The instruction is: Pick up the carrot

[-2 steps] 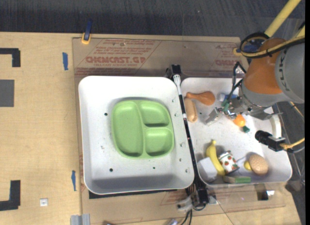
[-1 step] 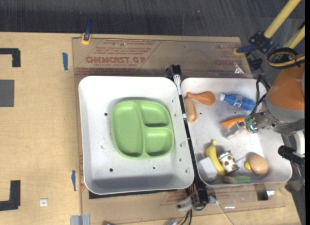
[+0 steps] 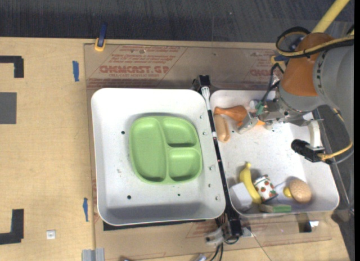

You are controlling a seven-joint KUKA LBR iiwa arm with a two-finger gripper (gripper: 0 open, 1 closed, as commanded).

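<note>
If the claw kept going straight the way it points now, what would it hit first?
The claw points toward the view's left, low over the right bin. First in that line looks like the orange carrot, lying just off its tip by the bins' dividing wall. Height is hard to judge, so it might pass above.

Single fixed camera above bench [image 3: 45, 142], slanted downward, both bins [image 3: 112, 142] framed.

Orange carrot [image 3: 232, 112], lying flat, right bin's upper-left corner
</note>
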